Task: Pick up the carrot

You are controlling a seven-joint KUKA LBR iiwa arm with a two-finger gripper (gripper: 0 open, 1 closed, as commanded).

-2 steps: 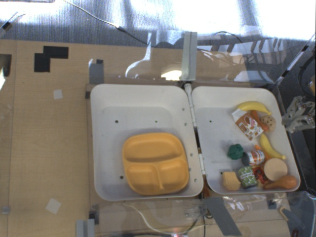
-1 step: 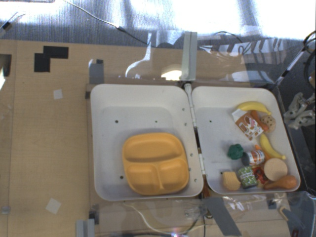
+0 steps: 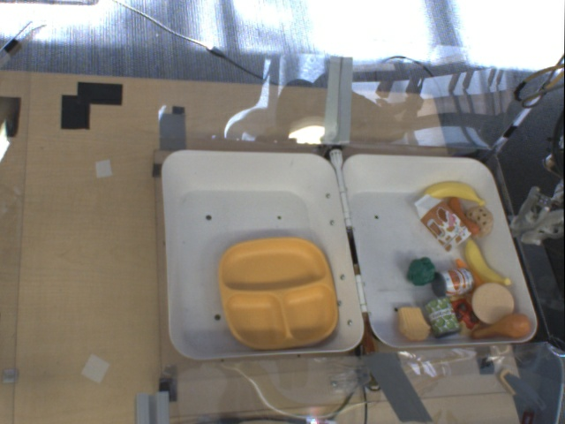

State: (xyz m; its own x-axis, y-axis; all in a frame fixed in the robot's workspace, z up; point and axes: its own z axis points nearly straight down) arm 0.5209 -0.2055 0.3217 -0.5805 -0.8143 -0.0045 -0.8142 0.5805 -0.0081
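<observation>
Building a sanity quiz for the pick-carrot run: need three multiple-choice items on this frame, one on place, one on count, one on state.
1. Where is the yellow divided plate?
A) in the view's left bin
B) in the view's right bin
C) on the bench outside the bins

2. How many bananas are there?
A) one
B) two
C) four

3. What state is the carrot in?
A) lifted above the bins
B) lying on the plate
C) lying in the right bin among other food

Answers:
1 A: the plate sits on the floor of the left bin.
2 B: the upper banana and the lower banana both lie in the right bin.
3 C: the carrot lies on the bin floor beside the snack box.
</observation>
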